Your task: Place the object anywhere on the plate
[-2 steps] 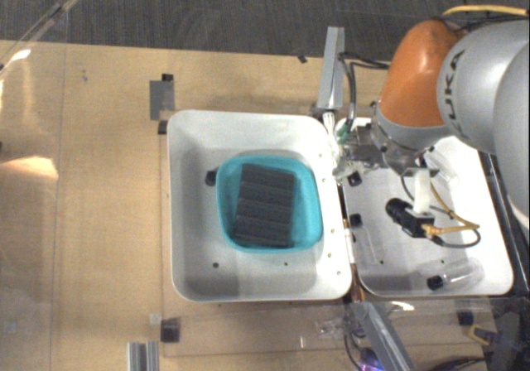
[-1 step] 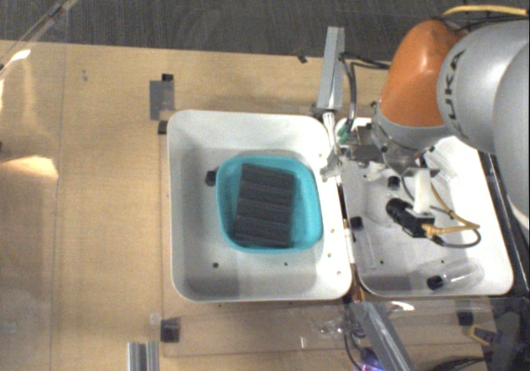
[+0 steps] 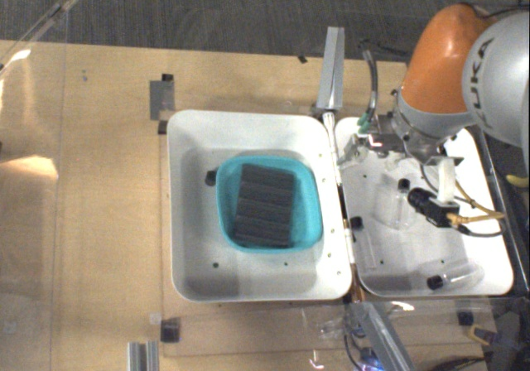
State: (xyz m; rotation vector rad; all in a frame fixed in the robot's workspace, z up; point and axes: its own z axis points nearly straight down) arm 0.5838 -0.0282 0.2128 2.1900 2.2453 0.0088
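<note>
A turquoise plate [image 3: 309,216] sits in the middle of the left white bin [image 3: 189,220]. A dark grey ridged block [image 3: 265,204] lies flat on the plate, inside its rim. My gripper [image 3: 403,187] hangs over the back half of the right bin [image 3: 497,278], under the grey and orange wrist, well away from the plate and the block. Nothing shows in its grasp.
A clear tube with a black cap [image 3: 449,277] lies near the front of the right bin. A small black piece [image 3: 211,178] rests against the plate's left rim. A grey metal post [image 3: 332,69] stands behind the gap between the bins.
</note>
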